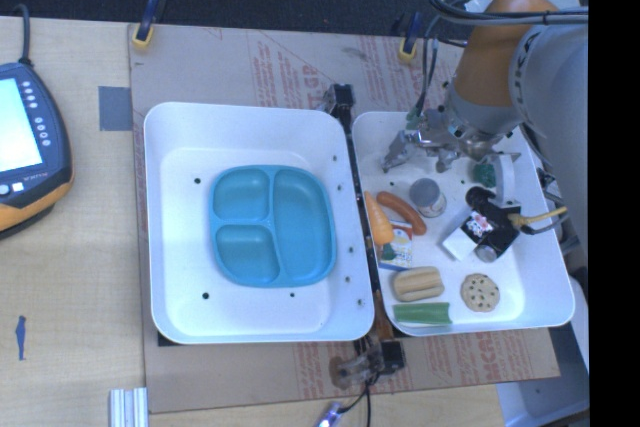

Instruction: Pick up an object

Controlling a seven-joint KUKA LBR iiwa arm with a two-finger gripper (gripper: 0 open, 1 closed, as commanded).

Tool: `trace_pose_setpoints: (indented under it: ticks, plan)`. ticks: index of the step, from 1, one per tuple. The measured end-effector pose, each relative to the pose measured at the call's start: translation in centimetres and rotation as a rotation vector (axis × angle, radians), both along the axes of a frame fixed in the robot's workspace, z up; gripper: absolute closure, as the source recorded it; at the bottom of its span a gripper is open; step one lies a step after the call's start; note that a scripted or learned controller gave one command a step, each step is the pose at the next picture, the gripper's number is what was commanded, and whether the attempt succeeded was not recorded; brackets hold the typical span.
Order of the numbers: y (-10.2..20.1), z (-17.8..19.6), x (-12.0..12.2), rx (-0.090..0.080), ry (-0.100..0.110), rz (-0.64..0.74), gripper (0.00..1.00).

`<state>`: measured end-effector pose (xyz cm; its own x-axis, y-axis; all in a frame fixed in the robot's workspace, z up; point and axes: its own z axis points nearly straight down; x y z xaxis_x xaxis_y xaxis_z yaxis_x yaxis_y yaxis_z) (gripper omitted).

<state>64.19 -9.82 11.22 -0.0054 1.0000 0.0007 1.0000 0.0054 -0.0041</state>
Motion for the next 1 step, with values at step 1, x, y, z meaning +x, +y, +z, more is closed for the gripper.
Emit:
trace_pose_setpoints:
  ticks: [1]
  plan:
    - [-0.43,-2.06,-2.59,-0.003,0.001,0.001,0.0]
